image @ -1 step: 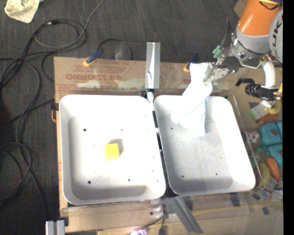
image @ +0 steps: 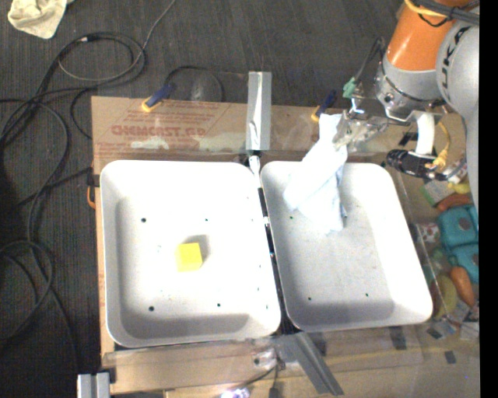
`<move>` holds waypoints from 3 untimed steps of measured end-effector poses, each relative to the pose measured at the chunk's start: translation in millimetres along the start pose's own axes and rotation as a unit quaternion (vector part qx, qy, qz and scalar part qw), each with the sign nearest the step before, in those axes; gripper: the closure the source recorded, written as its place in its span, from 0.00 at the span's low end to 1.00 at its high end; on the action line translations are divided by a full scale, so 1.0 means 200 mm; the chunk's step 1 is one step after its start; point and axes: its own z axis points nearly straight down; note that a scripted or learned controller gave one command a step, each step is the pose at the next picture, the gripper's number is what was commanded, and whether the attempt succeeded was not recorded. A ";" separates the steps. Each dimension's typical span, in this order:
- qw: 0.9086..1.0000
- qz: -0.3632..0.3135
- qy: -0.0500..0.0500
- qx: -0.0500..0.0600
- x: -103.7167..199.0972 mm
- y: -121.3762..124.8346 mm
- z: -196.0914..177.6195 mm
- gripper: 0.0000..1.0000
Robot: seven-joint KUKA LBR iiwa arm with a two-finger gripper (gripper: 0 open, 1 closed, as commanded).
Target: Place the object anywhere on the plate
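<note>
A white cloth (image: 319,185) hangs stretched and tilted over the back of the right bin (image: 389,311). Its top corner is pinched in my gripper (image: 347,130) and its lower end drapes onto the bin floor near the back left. The gripper hovers above the right bin's back rim, shut on that corner. A small yellow block (image: 190,256) lies alone on the floor of the left bin (image: 124,311), slightly left of its middle and far from the gripper.
A metal bracket (image: 259,109) stands at the back between the bins, on a cardboard sheet (image: 171,128). Colourful toys (image: 457,241) crowd the bench's right edge. Cables (image: 47,148) and a rag (image: 37,15) lie on the dark floor at left.
</note>
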 end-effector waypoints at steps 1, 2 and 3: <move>1.000 0.026 0.000 0.000 0.00 0.00 0.12 1.00; 1.000 -0.003 -0.001 -0.001 0.16 -0.02 0.21 1.00; 1.000 0.001 0.000 0.000 0.44 -0.05 0.15 1.00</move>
